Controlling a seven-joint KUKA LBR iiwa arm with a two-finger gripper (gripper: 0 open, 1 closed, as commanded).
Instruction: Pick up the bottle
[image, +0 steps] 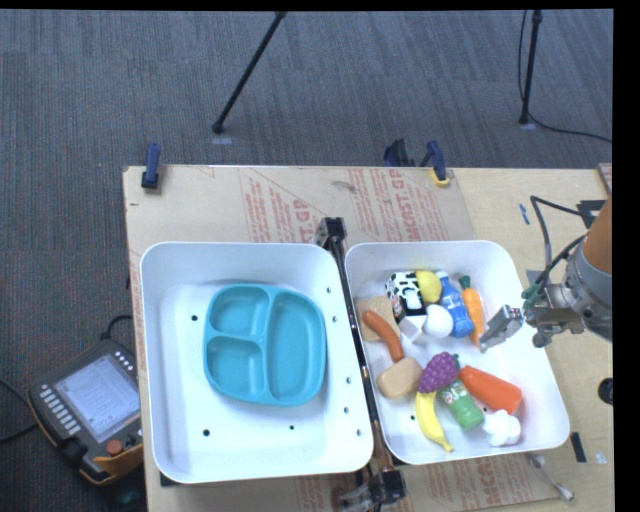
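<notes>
A blue bottle (457, 311) lies in the right bin (536, 345), in its upper middle, between a white egg (437, 321) and an orange carrot (475, 310). A small green bottle-like container (463, 406) lies lower in the same bin, beside a large carrot (492, 389). My gripper (520, 332) reaches in from the right and hovers over the bin's right side, just right of the blue bottle. Its fingers (497, 329) stand open with nothing between them.
The right bin also holds a black-and-white carton (405, 293), a lemon (428, 285), a sausage (383, 333), a bread piece (399, 379), purple grapes (438, 372) and a banana (430, 418). The left bin (170, 400) holds a blue divided plate (266, 343).
</notes>
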